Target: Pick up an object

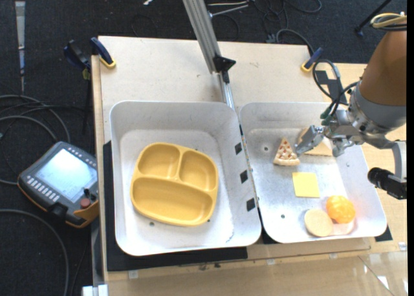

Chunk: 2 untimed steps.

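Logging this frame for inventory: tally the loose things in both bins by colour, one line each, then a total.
Yellow: 2, the divided tray and the flat square
Orange: 1, the round fruit
Tan: 3, the pizza wedge, the round slice, the flat piece by the tool
Total: 6

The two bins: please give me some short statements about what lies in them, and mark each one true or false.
1. The yellow divided plate lies in the left bin. True.
2. The pizza slice lies in the left bin. False: it lies in the right bin.
3. The cheese slice lies nearer the camera than the pizza slice. True.
4. The orange rests on the divided plate. False: it sits in the right bin, beside a pale round slice.
5. The gripper is above the left bin. False: it is above the right bin, by the pizza slice.
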Tool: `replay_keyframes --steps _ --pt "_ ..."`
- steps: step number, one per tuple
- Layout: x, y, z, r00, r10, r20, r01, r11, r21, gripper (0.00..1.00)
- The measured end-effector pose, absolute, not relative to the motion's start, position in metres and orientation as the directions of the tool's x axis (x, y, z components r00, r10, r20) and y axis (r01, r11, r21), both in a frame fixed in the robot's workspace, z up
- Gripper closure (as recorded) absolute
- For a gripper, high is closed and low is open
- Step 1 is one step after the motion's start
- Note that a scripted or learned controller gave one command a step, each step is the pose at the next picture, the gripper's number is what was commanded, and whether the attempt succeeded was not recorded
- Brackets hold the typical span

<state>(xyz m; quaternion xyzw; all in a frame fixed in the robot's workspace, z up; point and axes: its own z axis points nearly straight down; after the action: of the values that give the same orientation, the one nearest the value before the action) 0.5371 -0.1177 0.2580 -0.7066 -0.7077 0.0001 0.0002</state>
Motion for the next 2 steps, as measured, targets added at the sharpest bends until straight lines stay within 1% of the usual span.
replay_keyframes --steps 1,2 --pt "0.537 -0.118 0.258 -0.001 1.000 0.000 1.000 0.001 0.000 0.00" --pt "0.535 -0.119 0.194 0.001 1.000 0.001 1.000 -0.001 -0.007 0.00"
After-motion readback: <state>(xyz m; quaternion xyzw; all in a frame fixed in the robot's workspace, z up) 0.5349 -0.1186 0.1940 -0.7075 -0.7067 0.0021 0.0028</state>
